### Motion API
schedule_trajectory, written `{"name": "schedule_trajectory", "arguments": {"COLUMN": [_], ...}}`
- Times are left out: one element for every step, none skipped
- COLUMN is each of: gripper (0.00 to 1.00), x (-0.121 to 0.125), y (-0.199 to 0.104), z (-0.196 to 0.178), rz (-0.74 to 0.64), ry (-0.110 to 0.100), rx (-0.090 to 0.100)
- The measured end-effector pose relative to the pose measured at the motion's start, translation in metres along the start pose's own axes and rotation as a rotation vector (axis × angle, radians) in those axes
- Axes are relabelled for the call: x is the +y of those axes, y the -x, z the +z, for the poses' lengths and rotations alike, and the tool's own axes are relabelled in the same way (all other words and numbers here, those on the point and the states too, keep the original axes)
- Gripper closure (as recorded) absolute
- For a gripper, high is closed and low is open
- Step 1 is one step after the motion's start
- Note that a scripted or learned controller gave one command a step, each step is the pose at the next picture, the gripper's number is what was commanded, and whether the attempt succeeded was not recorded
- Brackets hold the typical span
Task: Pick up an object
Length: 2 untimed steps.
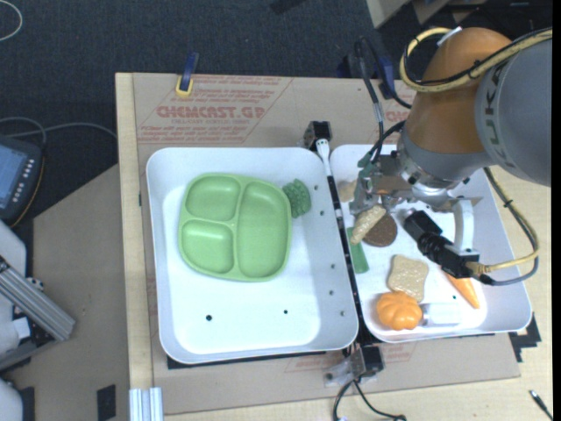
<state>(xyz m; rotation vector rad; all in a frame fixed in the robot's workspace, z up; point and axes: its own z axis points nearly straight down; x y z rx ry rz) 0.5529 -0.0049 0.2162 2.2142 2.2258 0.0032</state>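
Note:
My gripper (379, 198) hangs low over the left part of the right bin (500, 310), under the grey and orange arm (456, 86). Directly below it lie a pale beige piece (367, 220) and a brown round cookie (381, 232); I cannot tell whether the gripper touches either. A green stick (358, 257) lies along the bin's left wall. Nearer the front are a speckled cracker square (408, 275), an orange pumpkin-like toy (398, 310) and an orange carrot (465, 289). The arm hides the back of this bin.
The left bin (175, 318) holds a green divided plate (235, 226) and a small dark green broccoli piece (298, 196) at the plate's right edge. A black cable (438, 248) trails from the wrist across the right bin. The two bins' walls meet at a ridge (342, 235).

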Motion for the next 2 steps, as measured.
{"name": "schedule_trajectory", "arguments": {"gripper": [1.00, 1.00], "x": [0.008, 0.003], "y": [-0.010, -0.007], "z": [-0.014, 0.001], "rz": [0.003, 0.006], "ry": [0.001, -0.007], "rx": [0.000, 0.000]}}
